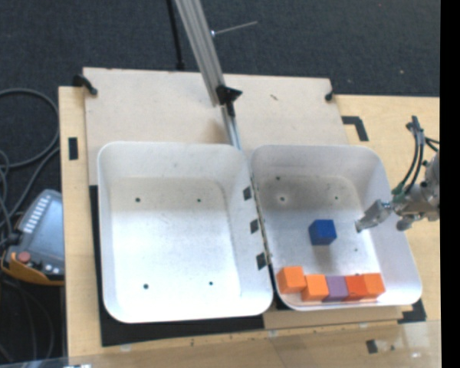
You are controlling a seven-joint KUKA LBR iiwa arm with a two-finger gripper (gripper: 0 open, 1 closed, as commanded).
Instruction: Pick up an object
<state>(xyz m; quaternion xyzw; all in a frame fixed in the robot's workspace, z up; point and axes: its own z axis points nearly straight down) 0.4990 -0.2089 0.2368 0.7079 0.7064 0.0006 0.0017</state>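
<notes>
Reaching in from the right edge of the camera view, the grey two-finger hand [379,215] sits at the right rim of the right shallow white plastic bin [291,163]. Whether it is spread or pressed together cannot be told at this resolution, and no object is seen between its tips. Green and dark cables [414,156] rise from the wrist above it.

The small blue cube [322,231] rests on the floor of the right bin, near the centre, to the left of the hand and apart from it. Along the near wall of the same bin lies a row of small blocks touching side by side: an orange block [292,278] at the left, slightly offset from the rest, a second orange block [316,285], a purple block [336,287], and an orange-red block [365,284] at the right end.

The left shallow white plastic bin [107,205] stands just beside the right bin, their rims touching. Both bins rest on the pale wooden surface [161,106]. A slanted aluminium profile bar [199,41] runs from the top of the view down to the junction between the bins. Beyond the surface's left edge, on the dark floor, lie black cables [8,129] and a grey handheld control pendant with an orange edge [40,232].
</notes>
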